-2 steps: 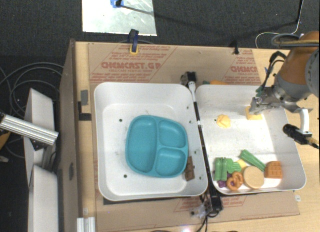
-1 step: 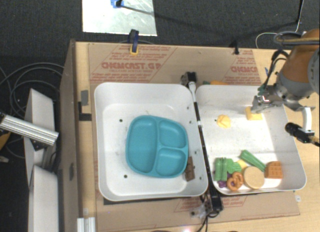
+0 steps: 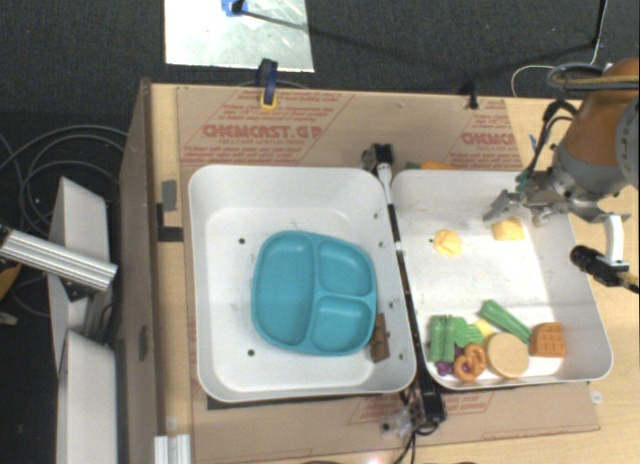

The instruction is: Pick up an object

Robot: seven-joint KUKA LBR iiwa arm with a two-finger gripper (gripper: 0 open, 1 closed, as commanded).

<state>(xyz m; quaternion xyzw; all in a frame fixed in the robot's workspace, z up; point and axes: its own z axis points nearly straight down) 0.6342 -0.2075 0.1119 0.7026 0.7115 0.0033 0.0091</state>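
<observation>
Toy food pieces lie in the right bin (image 3: 575, 282), the candidates for the pick. A yellow piece (image 3: 449, 242) rests alone on the bin floor near the centre divider. A second yellow piece (image 3: 509, 230) lies to its right, directly below the gripper (image 3: 520, 208) and very close to it; contact cannot be confirmed. The remaining pieces are clustered at the near edge of the bin: a green ridged piece (image 3: 451, 335), a long green piece (image 3: 505, 319), a round tan cookie-like disc (image 3: 506, 357), a small ring-shaped pretzel (image 3: 471, 362) and an orange waffle (image 3: 547, 338), mostly touching one another.

The arm (image 3: 600, 142) enters from the right, with the gripper positioned over the upper part of the right bin. The finger opening cannot be determined, and no object is visibly held.

The left bin (image 3: 215, 252) contains a teal divided plate (image 3: 313, 292) with three compartments, positioned near the bin's centre. Both bins rest side by side on a cardboard sheet (image 3: 330, 127).
</observation>
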